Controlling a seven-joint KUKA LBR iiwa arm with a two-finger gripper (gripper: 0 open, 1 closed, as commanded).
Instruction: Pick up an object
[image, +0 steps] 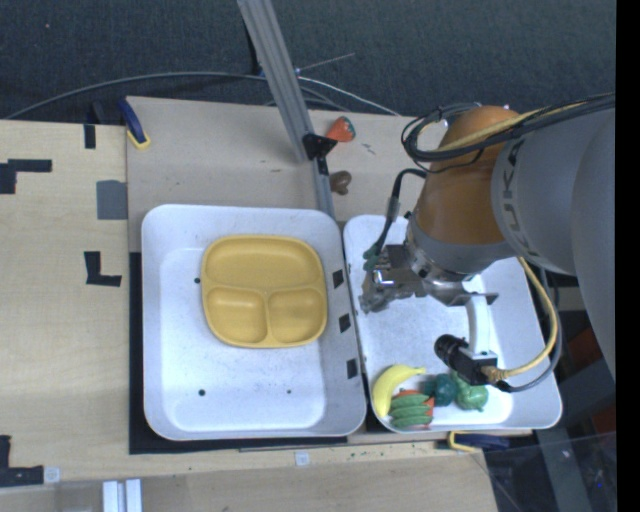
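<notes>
In the camera view my gripper (379, 290) hangs over the left part of the right bin (540, 400), near the divider between the bins. Its metal fingers (372, 298) point down toward the bin floor; nothing shows between them. A yellow banana (393, 381), a red and green toy vegetable (410, 407) and a dark green piece with a lighter green one (462, 393) lie clustered at the bin's front edge, below and to the right of the gripper. The grey arm with its orange band (470, 180) covers the bin's upper part.
The left bin (175, 395) holds a yellow sectioned plate (265, 290). A metal pole (285, 90) slants in from the top. Small orange and brown items (341, 128) lie on the bench behind the bins. A black cable fitting (462, 358) hangs off the wrist.
</notes>
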